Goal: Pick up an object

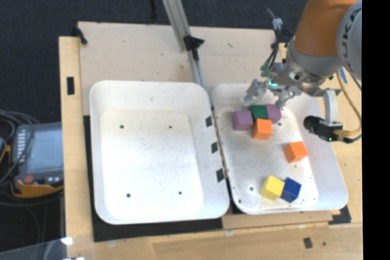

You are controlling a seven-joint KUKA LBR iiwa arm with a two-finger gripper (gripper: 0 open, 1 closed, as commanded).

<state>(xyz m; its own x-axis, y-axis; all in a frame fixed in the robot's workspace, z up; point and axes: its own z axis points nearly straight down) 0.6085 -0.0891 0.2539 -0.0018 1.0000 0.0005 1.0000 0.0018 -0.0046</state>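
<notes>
Six small blocks lie in the right bin (332, 189), and I take the green block (259, 111) as the landmark for placing everything else. It sits in a tight cluster near the bin's far end: a purple block (242, 120) touches it on the side toward the left bin (109, 204), a second purple block (274, 112) is pressed against its other side, and an orange block (262, 128) lies just in front of it, toward the camera. A second orange block (295, 151) rests apart from the cluster, farther toward the near-right of the green one, and a yellow block (273, 187) touching a blue block (291, 189) lies well beyond that, near the bin's front rim. So the count is two purple, two orange, one green, one yellow and one blue. The gripper (272, 89) hangs just behind the green block, on its far side, with its fingers spread and nothing between them. The likeliest target, I judge, is the cluster directly below and slightly toward the camera from the gripper; the move is mostly a straight descent. The blocks look roughly cubic, so no long axis matters, but the crowding may block a clean grasp. Both bins rest on the pale tabletop (134, 52).
</notes>
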